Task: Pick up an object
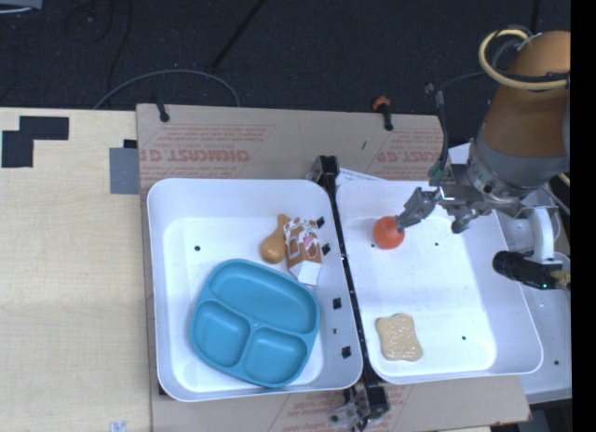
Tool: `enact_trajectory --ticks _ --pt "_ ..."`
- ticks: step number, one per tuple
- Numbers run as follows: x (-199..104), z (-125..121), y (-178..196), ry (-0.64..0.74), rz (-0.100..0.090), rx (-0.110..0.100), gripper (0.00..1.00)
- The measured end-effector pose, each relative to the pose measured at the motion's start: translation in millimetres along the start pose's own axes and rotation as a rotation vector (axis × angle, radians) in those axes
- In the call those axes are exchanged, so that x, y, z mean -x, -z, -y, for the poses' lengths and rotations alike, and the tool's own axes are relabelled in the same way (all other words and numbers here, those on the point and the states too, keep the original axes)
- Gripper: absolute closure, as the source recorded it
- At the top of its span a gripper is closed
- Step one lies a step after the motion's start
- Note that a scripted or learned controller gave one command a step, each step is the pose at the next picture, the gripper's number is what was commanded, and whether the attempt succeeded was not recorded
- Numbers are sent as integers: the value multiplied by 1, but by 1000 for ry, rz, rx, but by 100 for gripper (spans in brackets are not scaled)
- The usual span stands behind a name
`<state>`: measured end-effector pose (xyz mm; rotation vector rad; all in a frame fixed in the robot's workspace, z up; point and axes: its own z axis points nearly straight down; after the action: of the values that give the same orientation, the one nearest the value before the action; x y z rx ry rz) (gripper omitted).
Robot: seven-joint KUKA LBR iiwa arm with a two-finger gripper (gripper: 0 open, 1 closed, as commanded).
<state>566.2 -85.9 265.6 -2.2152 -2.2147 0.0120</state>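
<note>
A small red-orange ball [388,233] lies in the right bin [518,351], near its far left corner. My gripper [436,216] hangs over the bin's far side, just right of the ball, open with its fingers spread. The left fingertip [406,220] is at the ball's upper right edge; nothing sits between the fingers. A beige toast-shaped piece [399,337] lies near the right bin's front left.
The left bin [160,235] holds a blue divided plate [253,321], a tan rounded toy [273,247] and a brown-and-white patterned packet [303,241] by the dividing wall. A cardboard sheet [242,146] lies under both bins.
</note>
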Motion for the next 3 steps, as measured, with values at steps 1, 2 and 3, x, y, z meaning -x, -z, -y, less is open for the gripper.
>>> enact_trajectory --ticks 1,2,3 --pt "0 -2 5 1 1 10 0" --pt "0 -4 -38 0 0 5 0" --pt "-5 -6 -83 0 0 4 0"
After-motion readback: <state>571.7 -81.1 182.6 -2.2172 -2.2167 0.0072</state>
